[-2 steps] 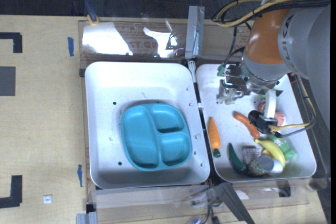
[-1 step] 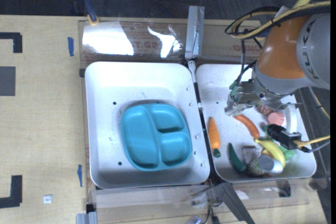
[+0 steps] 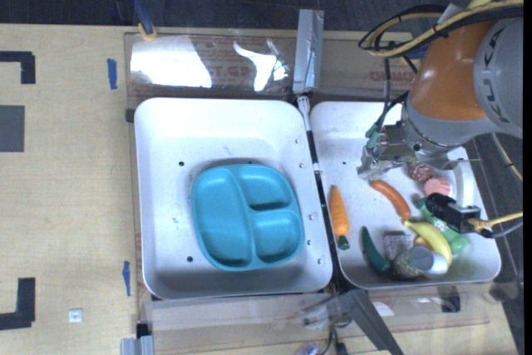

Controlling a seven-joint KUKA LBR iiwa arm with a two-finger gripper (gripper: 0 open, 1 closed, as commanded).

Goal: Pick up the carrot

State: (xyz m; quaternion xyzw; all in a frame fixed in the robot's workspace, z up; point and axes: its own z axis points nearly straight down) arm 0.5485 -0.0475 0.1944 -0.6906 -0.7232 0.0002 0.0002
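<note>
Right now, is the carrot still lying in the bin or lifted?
Lying in the right bin. The carrot rests flat along that bin's left wall, apart from the gripper above.

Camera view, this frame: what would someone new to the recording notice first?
Probably the blue divided tray sitting alone in the left bin, and the grey-and-orange arm hanging over the right bin. There the carrot lies by the left wall, apart from the heap of toy food at the lower right.
</note>
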